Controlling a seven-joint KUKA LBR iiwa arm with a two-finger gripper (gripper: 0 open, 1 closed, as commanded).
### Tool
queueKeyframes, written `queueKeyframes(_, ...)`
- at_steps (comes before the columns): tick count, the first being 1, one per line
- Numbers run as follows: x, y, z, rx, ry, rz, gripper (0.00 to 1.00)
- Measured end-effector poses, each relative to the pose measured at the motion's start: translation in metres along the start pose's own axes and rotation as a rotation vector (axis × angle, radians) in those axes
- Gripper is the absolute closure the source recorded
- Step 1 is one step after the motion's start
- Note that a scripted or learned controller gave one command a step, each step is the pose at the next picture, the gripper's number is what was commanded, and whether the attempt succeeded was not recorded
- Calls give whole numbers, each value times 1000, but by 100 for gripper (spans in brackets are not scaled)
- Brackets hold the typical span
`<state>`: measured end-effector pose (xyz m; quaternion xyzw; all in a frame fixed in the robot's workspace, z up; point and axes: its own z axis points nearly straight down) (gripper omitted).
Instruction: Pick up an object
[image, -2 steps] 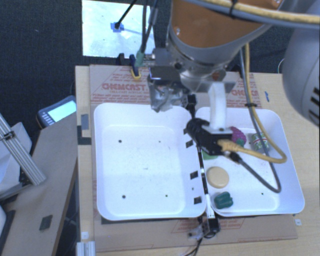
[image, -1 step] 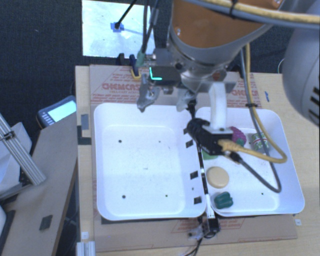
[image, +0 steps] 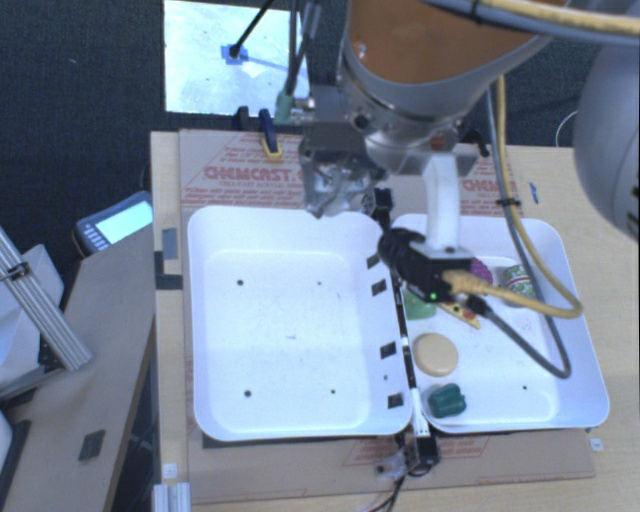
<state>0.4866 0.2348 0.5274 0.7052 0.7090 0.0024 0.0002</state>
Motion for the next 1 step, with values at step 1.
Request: queueKeyframes(1, 0, 0, 0, 1, -1, 0, 0)
